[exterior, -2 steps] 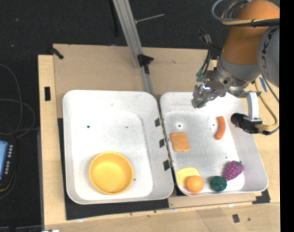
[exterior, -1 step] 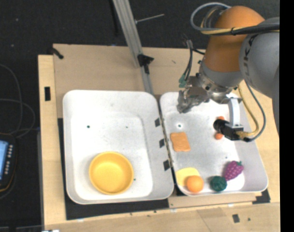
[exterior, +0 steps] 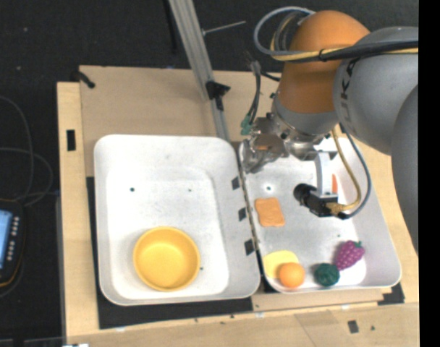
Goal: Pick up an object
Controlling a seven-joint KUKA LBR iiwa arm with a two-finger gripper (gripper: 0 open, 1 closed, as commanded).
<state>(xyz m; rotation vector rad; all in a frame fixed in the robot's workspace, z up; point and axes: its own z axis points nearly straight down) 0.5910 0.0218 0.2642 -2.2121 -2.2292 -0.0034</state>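
Hanging over the far left corner of the right bin (exterior: 375,226), the gripper (exterior: 257,150) is pointing down near the wall that is dividing the two bins. I cannot tell from this slanted view how the gripper is set, because the metal parts there are too small and too dark. Nothing is showing in its grasp.

Below it, on the bin floor, a flat orange-tan cracker-like piece (exterior: 269,212) is lying just beside the dividing wall. Along the near edge of the same bin four small toys are sitting in a row: a yellow piece (exterior: 279,258), an orange ball (exterior: 291,274) touching it, a dark green lump (exterior: 325,274), and a purple bunch of grapes (exterior: 349,254). They are all well apart from the gripper.

In the left bin (exterior: 126,157) a yellow bowl (exterior: 166,257) is standing upright near the front.

The grey arm (exterior: 383,85) with its orange band (exterior: 318,56) is reaching in from the right, above the right bin.
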